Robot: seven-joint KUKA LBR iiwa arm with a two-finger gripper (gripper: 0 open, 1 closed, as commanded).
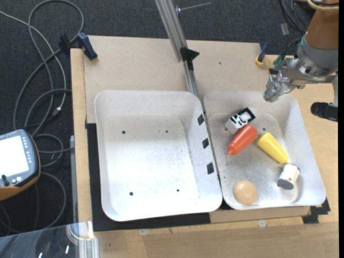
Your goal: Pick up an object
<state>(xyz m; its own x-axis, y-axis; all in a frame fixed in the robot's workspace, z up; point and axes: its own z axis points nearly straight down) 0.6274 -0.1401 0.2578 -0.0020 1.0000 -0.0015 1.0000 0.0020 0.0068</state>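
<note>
The right bin (pixel 306 144) holds several objects: a black-and-white box (pixel 239 119), an orange-red bottle (pixel 243 139) lying on its side, a yellow cone-shaped piece (pixel 272 147), a small white cylinder with a dark end (pixel 288 176) and a tan ball (pixel 245 192). My gripper (pixel 272 93) hangs over the bin's far right corner, up and to the right of the black-and-white box, apart from every object. Nothing shows between its fingertips.
The left bin (pixel 107 117) lies beside the right one, with a row of black clips (pixel 205 143) on the shared edge. A slanted metal rail (pixel 174 23) runs down to the gap between the bins. Blue clamps (pixel 86 44) grip the board's far edge.
</note>
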